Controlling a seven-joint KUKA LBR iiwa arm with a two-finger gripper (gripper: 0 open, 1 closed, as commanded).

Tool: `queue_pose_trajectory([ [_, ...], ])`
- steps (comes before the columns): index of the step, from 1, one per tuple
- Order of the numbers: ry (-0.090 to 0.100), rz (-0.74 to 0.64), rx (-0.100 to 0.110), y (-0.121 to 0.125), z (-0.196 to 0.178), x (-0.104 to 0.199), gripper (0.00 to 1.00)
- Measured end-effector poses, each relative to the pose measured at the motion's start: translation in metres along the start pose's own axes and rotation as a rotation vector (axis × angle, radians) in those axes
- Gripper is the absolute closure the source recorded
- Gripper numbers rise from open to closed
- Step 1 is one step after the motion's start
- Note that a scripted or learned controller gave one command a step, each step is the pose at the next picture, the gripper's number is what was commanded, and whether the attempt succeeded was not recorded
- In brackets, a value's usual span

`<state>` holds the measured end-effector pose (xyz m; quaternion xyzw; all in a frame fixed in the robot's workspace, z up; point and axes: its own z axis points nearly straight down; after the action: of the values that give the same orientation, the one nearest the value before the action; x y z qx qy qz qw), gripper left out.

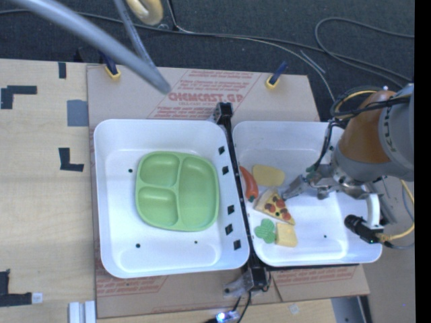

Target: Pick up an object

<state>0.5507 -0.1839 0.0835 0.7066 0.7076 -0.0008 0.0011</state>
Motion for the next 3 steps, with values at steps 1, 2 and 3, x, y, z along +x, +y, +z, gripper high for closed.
queue_pose_trajectory([
  [1,-0.001,0.000,-0.004,0.001,-0.013,0.000,1.00],
  [2,0.002,0.000,-0.004,0.003,-0.075,-0.005,1.00],
  [3,0.002,-0.001,-0.004,0.006,-0.119,0.001,1.00],
])
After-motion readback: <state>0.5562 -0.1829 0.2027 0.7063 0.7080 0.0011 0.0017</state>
